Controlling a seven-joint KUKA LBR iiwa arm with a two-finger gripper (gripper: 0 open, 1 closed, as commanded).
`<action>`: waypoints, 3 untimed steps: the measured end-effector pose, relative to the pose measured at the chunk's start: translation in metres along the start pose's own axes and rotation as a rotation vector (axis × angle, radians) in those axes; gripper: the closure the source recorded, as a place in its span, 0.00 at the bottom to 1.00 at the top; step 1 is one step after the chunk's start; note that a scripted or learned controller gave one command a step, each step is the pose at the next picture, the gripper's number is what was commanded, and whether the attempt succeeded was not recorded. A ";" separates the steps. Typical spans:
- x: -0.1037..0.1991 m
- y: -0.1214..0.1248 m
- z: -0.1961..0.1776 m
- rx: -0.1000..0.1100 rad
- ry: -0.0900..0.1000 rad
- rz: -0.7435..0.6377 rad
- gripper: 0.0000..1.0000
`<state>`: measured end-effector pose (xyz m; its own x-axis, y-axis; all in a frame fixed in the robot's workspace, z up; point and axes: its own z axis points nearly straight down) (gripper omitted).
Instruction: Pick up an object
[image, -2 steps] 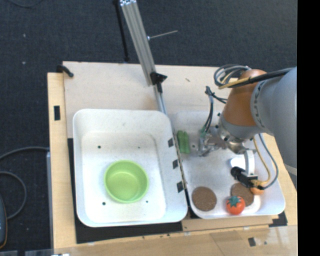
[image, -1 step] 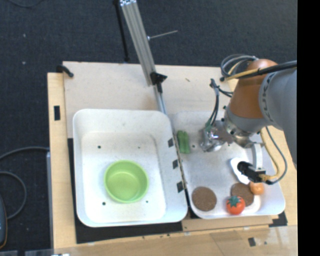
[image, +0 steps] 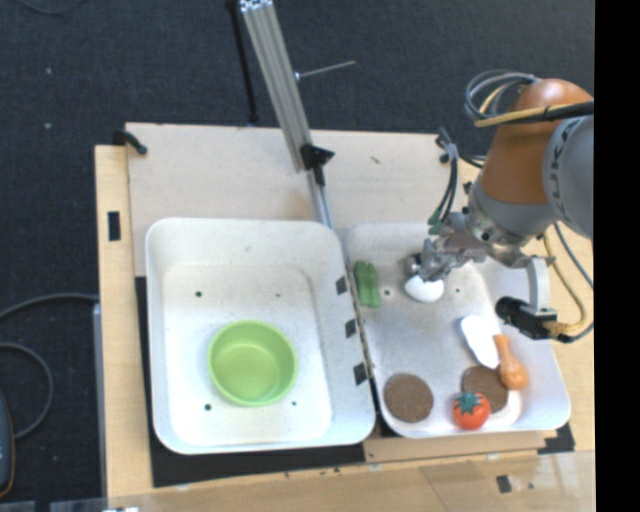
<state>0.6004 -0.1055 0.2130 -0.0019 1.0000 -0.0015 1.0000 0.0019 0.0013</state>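
Over on the left, the left bin (image: 180, 250) carries a green bowl (image: 252, 362), sitting untouched near its front. Moving across, a green block (image: 366, 283) lies against the left wall of the right bin (image: 400, 345), and just past it comes the action: the tool (image: 432, 268) is down low in the back of that bin, right over a small white egg (image: 424, 290). The egg sits on the bin floor directly below the tool, close enough that they may be touching, but from here I can't tell how the tool is set or whether it has any grip on the egg. Further right and toward the front lie a brown disc (image: 408, 397), a tomato (image: 470, 409), a second brown piece (image: 484, 382), a white piece (image: 480, 338) and an orange carrot (image: 510, 366), all well apart from the tool. My read: the approach is made, the egg looks like the target, and nothing is lifted yet. The grab and the lift are still to come.
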 end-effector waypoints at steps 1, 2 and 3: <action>-0.007 0.007 -0.047 -0.005 -0.001 -0.001 1.00; -0.008 0.008 -0.083 -0.004 0.000 -0.002 1.00; 0.047 0.018 -0.082 -0.002 0.001 -0.005 1.00</action>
<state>0.6178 -0.0586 0.2952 -0.0066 1.0000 -0.0005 1.0000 0.0066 0.0033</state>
